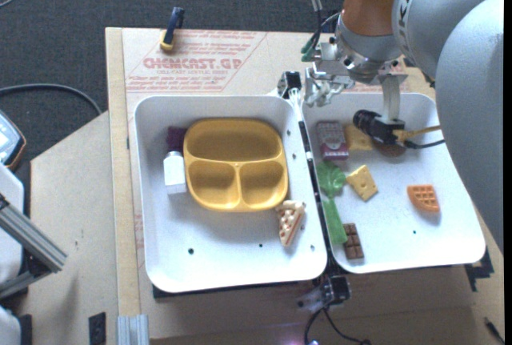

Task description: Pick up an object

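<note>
The gripper [317, 90] is held above the far end of the wall shared by the two bins, at the far inner corner of the right bin [456, 231]. Whether it is spread or pressed together cannot be told, and nothing is seen held in it.

In the right bin, a pinkish-brown block [331, 139] is found closest to the gripper, near the far inner corner. A cheese wedge [364, 182] is placed around the middle, and an orange waffle [423, 198] is set apart toward the outer edge. A green leaf [330, 178] and a green strip [334, 223] are laid along the shared wall, with a chocolate bar [353, 241] just beside the strip at the near edge.

The middle of the left bin [152, 255] is taken up by a yellow divided plate [232, 163]. A white bottle [174, 173] is seen touching its outer side, and a wafer slice [290, 222] is laid by the near inner corner.
</note>
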{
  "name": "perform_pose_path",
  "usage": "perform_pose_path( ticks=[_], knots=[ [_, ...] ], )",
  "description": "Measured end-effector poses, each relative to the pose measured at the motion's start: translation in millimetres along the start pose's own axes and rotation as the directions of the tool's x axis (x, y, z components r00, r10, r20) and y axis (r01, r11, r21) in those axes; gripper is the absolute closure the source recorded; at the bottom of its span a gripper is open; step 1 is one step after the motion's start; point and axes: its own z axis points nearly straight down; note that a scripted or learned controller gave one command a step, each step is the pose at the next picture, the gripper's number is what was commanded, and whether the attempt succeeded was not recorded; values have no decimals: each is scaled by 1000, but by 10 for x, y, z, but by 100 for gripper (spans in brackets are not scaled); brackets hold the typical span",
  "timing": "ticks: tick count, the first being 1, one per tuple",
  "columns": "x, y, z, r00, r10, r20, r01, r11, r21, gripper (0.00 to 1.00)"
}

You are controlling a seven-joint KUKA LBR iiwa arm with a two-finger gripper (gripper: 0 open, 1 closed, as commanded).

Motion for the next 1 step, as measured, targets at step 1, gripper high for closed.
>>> perform_pose_path(
  ticks=[1],
  knots=[
    [125, 101, 5, 1000, 2, 1, -2, 1000, 2, 100]
  ],
)
